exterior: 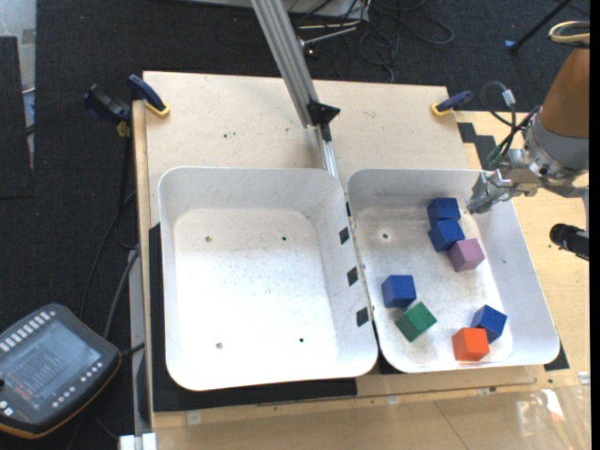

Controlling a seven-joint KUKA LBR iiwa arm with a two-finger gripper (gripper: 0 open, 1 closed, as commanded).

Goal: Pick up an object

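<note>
In the overhead camera view, the pincer (483, 198) hung at the far right rim of the right bin (525, 279). It was too small and blurred to tell whether it was released or clenched, and no block could be seen in it.

The candidates all lay in that bin. Just beside the pincer, toward the bin's middle, a pair of blue blocks (444, 223) sat touching, with a purple block (466, 253) against their near side. Further off stood a lone blue block (398, 290) with a green block (415, 321) just beside it, and well apart, by the near rim, an orange block (471, 344) touched another blue one (489, 322).

To do the step well, I judged, the arm should pick a block with free sides; the packed cluster nearest the pincer risked a blocked or glancing grip. The left bin (187, 251) on the table (234, 120) played no part.
</note>
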